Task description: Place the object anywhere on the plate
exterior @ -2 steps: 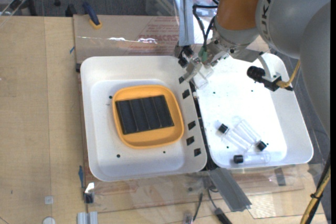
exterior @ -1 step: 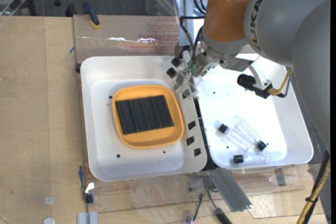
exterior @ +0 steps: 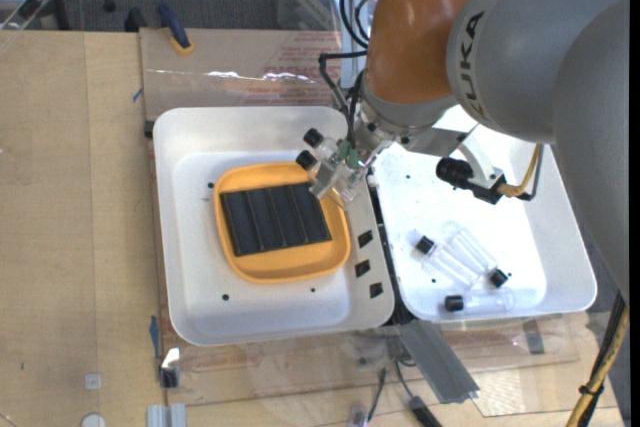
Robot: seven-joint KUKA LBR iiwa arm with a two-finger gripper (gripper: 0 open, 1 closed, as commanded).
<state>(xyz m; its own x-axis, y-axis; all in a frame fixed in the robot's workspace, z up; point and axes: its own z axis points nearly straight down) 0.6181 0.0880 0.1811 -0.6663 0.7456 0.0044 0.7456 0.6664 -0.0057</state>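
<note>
My gripper [exterior: 338, 177] hangs over the upper right corner of the plate [exterior: 240, 260]; whether my jaws are spread or pressed together I cannot tell, since they blur against the white bin. Nothing shows plainly between them. The plate is orange with a dark ribbed middle and lies in the left bin [exterior: 190, 315]. In the right bin [exterior: 560, 265], well apart from me, lies a clear plastic object [exterior: 465, 260] with small black pieces near it.
</note>
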